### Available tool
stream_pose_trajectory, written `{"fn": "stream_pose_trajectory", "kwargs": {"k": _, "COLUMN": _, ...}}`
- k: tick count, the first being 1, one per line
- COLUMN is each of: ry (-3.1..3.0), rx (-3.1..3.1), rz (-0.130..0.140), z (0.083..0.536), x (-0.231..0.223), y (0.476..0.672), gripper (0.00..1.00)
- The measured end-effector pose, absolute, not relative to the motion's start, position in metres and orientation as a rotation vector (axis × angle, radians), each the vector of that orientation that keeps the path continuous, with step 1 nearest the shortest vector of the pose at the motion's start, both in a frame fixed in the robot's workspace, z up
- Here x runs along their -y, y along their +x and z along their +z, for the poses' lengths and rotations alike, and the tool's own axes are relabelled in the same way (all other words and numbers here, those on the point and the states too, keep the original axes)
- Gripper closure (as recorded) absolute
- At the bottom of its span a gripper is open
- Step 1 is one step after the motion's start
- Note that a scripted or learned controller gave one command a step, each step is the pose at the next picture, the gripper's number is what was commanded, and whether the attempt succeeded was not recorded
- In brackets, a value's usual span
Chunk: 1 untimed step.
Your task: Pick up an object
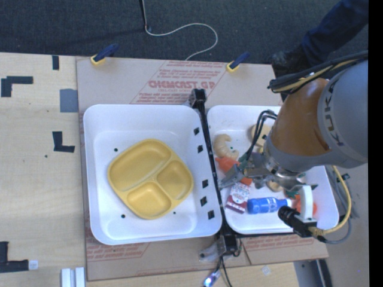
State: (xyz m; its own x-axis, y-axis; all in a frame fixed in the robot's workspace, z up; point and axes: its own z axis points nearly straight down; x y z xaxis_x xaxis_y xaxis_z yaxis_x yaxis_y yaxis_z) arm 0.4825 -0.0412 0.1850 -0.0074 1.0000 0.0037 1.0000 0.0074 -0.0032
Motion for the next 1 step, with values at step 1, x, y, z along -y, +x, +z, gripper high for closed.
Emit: {"fn": "stream_pose_trajectory", "kwargs": {"k": 1, "ry": -2.207, "rx": 2.229, "rz": 0.0, "z": 0.1836, "x": -0.0451, "y": 0.4826, "gripper": 0.0}}
